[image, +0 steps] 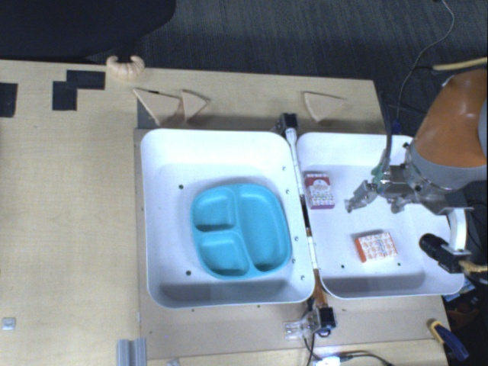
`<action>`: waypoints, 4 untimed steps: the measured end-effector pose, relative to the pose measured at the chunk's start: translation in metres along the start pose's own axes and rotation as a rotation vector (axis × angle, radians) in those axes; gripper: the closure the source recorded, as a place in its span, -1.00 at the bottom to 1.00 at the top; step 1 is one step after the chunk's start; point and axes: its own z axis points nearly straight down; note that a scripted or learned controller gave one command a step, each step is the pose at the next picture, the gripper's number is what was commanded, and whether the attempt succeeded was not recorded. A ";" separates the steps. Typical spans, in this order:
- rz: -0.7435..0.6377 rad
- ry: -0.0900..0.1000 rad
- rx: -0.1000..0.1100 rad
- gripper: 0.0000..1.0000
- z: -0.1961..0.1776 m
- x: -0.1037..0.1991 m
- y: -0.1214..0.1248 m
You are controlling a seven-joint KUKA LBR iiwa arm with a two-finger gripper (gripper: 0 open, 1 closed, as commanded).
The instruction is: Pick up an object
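Gripper (364, 197) hung over the right bin (335, 277), grip state unclear; orange packet (375, 246) just below it looked light, flat, stiff—pinch across short edges.

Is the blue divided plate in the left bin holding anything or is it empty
Empty. All three compartments of the blue plate show bare blue bottoms inside the left bin.

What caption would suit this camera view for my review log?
Gripper hovers over the right bin between a red card box and an orange packet; blue divided tray in left bin.
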 end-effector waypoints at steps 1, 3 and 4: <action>0.003 -0.003 -0.006 -1.00 0.117 -0.058 0.002; 0.004 -0.002 -0.001 1.00 0.052 -0.113 -0.038; 0.000 0.000 -0.001 1.00 0.016 -0.033 -0.037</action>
